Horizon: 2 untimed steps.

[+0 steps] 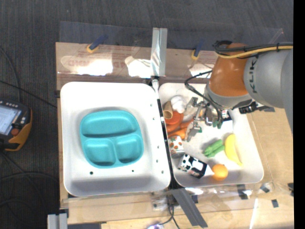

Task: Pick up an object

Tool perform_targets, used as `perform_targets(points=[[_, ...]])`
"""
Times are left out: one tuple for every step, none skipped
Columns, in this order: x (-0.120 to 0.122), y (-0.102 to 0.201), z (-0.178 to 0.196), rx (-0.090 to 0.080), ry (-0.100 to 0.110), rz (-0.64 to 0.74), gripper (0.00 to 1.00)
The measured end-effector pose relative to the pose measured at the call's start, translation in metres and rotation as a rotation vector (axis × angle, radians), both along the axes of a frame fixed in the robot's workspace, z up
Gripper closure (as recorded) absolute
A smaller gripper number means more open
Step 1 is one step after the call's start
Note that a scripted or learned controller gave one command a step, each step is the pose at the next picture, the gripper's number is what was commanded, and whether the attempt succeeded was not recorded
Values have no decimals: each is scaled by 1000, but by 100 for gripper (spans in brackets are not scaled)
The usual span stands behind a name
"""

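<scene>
Tabletop (71, 51) carries two white bins. Left bin (71, 142) holds a teal divided tray (112, 137). Right bin (250, 147) holds the pickables: banana (232, 149), green vegetable (214, 148), orange (219, 171), black-white toy (192, 165), carrot-like pieces (175, 126). Arm (248, 78) is lowered over the far-left clutter, likely for a grasp. Claw (194, 120): opening unclear, nothing seen held.

The grey arm (267, 80) reaches in from the right, its claw (194, 123) lowered with fingers slightly parted.
</scene>
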State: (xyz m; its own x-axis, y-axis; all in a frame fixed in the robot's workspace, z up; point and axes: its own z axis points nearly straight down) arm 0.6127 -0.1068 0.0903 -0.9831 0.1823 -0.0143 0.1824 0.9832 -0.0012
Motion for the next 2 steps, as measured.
perform_targets(points=[[-22,0,0,5,-3,-151,0],[-4,7,0,4,3,-313,0]])
